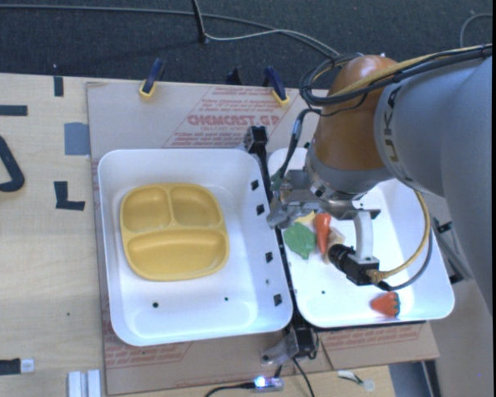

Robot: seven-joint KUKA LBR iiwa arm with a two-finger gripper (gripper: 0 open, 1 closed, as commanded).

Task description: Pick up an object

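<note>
- You are looking at a robotics lab bench: a pale wooden benchtop marked with dark tape.
- Blue-and-yellow spring clamps pin a printed cardboard sheet.
- Loose black cables trail across dark grey carpet.

Even, bright overhead light, soft shadows. The white bins glare slightly. Slightly soft focus throughout

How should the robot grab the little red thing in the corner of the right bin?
The little red thing lies alone near the right bin's front rim, apart from the green piece and orange piece under the gripper. Probably best from straight above, pinching across its narrower width, since the rim blocks a low sideways approach.
</note>
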